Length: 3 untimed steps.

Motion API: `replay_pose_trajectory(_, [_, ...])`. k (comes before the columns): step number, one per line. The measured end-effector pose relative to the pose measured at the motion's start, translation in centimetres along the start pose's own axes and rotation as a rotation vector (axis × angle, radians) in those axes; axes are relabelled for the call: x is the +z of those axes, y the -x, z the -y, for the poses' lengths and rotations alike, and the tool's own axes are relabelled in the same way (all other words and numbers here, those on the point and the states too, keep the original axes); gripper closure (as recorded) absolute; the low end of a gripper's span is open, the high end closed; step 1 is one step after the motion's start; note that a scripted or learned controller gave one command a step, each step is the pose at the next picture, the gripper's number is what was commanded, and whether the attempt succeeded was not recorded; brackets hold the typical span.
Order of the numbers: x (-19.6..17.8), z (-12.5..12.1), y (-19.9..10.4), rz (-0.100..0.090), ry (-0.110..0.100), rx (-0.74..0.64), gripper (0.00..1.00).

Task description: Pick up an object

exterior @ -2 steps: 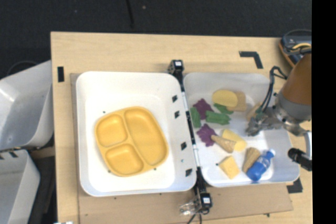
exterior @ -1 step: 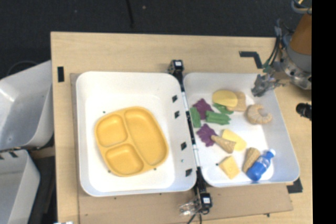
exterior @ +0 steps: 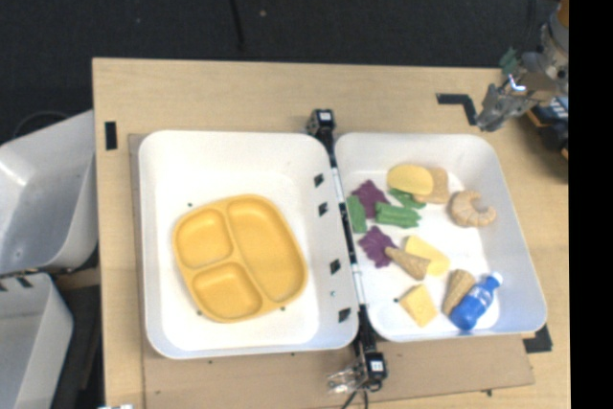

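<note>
Objects for picking are loose toy food pieces grouped in the right-hand shallow white bin (exterior: 517,235): a yellow-and-tan burger-shaped piece (exterior: 418,181), a tan croissant-shaped piece (exterior: 471,208), green leaf-shaped pieces (exterior: 400,210), purple grape-shaped pieces (exterior: 375,246), a yellow cheese-like wedge (exterior: 419,304), a tan cone-shaped piece (exterior: 457,286) and a small blue bottle with a white cap (exterior: 475,302). Most pieces lie touching or overlapping, which leaves little room beside any one of them; the croissant-shaped piece sits somewhat apart and is judged the easier target.

The left-hand shallow white bin (exterior: 163,168) contains a yellow three-compartment plastic tray (exterior: 239,256), lying flat near its middle, with no items in its compartments. It probably serves as a receiving area.

The two-finger gripper (exterior: 500,101) is positioned above the bare bench (exterior: 287,91), just beyond the far right corner of the right-hand bin, clear of all pieces. Jaw opening cannot be determined at this size; nothing is seen between the jaws. No object is picked up yet.
</note>
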<state>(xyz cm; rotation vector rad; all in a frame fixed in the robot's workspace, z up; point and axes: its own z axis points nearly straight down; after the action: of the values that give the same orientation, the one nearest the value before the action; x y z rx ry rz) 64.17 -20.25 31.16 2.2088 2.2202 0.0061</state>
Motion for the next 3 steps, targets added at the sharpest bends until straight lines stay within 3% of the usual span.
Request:
replay_pose_trajectory(1, [5.5, 10.5, 2.9, -0.005, -0.023, 0.012, 1.00])
replay_pose_trajectory(2, [-7.5, 4.2, -5.6, -0.002, 0.002, -0.006, 1.00])
replay_pose_trajectory(3, [-0.3, 14.3, -0.5, -0.005, -0.024, 0.014, 1.00])
